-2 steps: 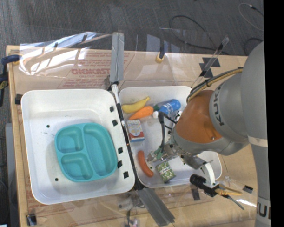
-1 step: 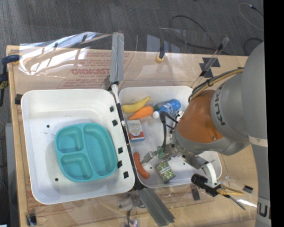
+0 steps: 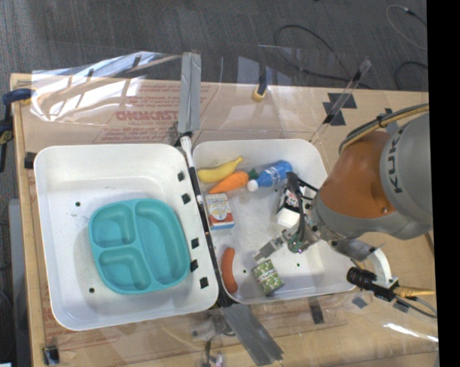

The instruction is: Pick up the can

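The small green can lying near the right bin's front wall looks light, rigid and slick, best pinched across its sides; whether the hand is holding anything, I cannot tell.

**Grey arm, orange band**

The arm at the frame's right is a rounded grey shell with dark "KU" lettering and a broad orange band. Below it sit black cables, a white bracket and a metallic gripper.
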{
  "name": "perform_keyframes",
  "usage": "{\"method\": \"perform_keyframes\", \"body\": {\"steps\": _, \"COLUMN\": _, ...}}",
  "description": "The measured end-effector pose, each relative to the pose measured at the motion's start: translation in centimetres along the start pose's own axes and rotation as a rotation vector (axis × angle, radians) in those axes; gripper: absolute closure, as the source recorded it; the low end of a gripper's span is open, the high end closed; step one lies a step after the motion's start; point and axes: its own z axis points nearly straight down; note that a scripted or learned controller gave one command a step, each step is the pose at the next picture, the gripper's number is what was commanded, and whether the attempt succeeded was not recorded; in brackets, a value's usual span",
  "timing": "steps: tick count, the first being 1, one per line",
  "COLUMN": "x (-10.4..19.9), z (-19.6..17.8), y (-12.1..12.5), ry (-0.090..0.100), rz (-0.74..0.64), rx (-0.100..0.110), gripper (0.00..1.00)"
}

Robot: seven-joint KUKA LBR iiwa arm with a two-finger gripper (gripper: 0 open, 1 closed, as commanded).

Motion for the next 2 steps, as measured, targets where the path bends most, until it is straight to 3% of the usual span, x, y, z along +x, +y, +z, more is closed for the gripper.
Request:
{"method": "perform_keyframes", "body": {"steps": 1, "x": 1.3, "z": -0.8, "y": 0.6, "ry": -0.001, "rz": 0.136, "rx": 0.000, "gripper": 0.00}}
{"method": "perform_keyframes", "body": {"steps": 2, "x": 0.2, "z": 4.2, "y": 0.1, "ry": 0.003, "rz": -0.107, "rx": 0.002, "gripper": 0.00}}
